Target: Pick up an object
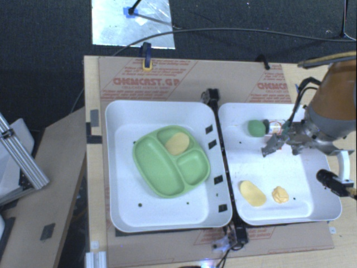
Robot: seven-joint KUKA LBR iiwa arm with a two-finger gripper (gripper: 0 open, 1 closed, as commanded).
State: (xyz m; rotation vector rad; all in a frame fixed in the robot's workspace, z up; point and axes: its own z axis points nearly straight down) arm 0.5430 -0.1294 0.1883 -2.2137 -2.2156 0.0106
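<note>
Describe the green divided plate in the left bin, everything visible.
The light green plastic divided plate is a rounded, shallow tray with three compartments: one long section along its left side and two smaller ones on the right. It lies flat and rotated at a slant on the floor of the left white bin, roughly centred, clear of the walls. A pale yellow rounded food piece sits in its upper small compartment; the other two compartments hold nothing.

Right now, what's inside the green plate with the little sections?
The green plate in the left bin holds one yellow food piece in its top section. The other two sections show bare green. Whatever lies underneath the plate is covered.
</note>
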